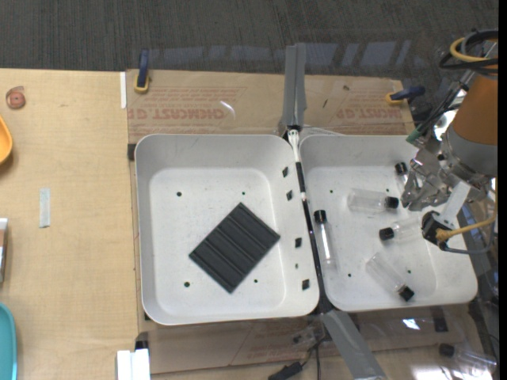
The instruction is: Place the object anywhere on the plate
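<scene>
Nearest the lens, the front rims of two white bins sit side by side on the table (71, 291). At the middle of the left bin (158, 291) lies a dark ribbed plate (235, 246), flat and turned like a diamond, well apart from the walls.

Several clear vials with black caps are scattered in the right bin (348, 295). One vial (323, 236) lies along the left wall, cap toward the far end. Another (371, 203) lies crosswise near the middle, its cap pointing right. A third (390, 275) rests near the front right corner, cap toward the front. A loose black cap (386, 233) sits between them.

Over the right side of that bin hangs the arm (475, 121) with its gripper (420, 187). Whether it is apart or together cannot be told, nor whether anything is in it.
</scene>
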Controlling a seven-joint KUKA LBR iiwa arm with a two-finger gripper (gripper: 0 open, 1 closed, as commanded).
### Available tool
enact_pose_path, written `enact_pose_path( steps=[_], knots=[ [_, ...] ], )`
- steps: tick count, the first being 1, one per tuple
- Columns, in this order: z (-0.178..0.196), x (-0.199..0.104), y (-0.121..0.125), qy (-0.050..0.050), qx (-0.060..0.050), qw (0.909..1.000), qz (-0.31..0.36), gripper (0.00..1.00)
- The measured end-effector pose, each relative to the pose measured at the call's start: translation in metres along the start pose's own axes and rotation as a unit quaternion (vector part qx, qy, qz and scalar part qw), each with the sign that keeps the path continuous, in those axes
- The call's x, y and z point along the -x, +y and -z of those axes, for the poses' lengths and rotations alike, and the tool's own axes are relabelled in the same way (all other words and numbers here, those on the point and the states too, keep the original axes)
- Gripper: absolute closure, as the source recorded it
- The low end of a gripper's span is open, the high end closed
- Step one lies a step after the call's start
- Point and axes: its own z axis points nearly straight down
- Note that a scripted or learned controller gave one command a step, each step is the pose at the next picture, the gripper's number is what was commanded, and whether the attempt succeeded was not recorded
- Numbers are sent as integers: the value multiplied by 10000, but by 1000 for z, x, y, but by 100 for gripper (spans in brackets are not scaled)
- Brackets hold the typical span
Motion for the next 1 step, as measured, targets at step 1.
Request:
enact_pose_path(
  steps=[1],
  knots=[
    [30,-96,39,1,13,9803,1976,100]
  ],
)
